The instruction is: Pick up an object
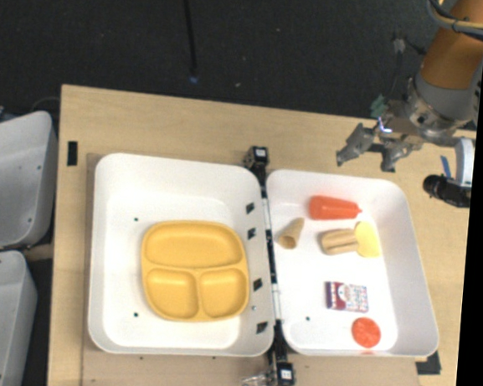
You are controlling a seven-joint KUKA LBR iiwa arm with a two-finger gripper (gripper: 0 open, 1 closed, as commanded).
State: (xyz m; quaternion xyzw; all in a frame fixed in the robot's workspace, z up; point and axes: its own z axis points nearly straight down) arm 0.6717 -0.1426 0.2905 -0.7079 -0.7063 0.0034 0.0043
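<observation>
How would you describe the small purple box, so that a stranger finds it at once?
Look in the right bin, in its lower half. The box lies flat just above the red disc. It is the one rectangular thing there, purple and white with print.

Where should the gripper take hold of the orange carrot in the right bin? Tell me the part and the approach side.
Likely across the thick middle of the orange carrot, coming straight down from above. It lies flat, lengthwise left to right, near the right bin's back wall, with bare floor on both long sides, so fingers would best close front to back. The gripper hangs beyond that wall.
</observation>
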